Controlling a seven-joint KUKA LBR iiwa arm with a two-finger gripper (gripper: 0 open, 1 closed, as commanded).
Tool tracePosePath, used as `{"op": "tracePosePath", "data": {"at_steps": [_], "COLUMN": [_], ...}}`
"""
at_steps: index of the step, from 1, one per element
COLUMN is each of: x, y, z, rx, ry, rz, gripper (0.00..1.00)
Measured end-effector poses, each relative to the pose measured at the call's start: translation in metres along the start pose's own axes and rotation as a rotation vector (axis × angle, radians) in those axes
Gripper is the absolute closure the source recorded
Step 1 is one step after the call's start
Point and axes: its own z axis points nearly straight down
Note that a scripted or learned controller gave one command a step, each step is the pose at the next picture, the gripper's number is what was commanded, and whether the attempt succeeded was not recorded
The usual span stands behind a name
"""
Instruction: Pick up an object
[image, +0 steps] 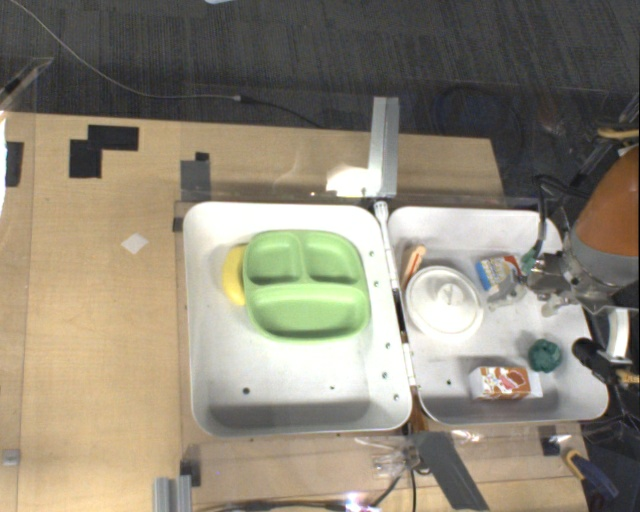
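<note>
Here the gripper (512, 285), grip state unclear, touches a blue-white packet (494, 271).

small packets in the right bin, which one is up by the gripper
The blue-and-white packet, lying in the right bin's upper part right beside the gripper. The other, an orange-and-white packet, lies by the bin's near edge, below the white bowl.

The arm (612, 225) has a rounded orange band over grey metal, black cables looping alongside, and a silvery metal tool (530, 280).
</note>
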Motion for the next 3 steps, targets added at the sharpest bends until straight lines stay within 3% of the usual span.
{"op": "tracePosePath", "data": {"at_steps": [1,2,3], "x": [0.022,0.054,0.081], "y": [0.079,0.098,0.103], "z": [0.035,0.034,0.005], "rx": [-0.022,-0.024,-0.007], "ry": [-0.005,-0.009,-0.001], "rz": [-0.112,-0.173,-0.176], "gripper": [0.0,0.0,0.0]}}
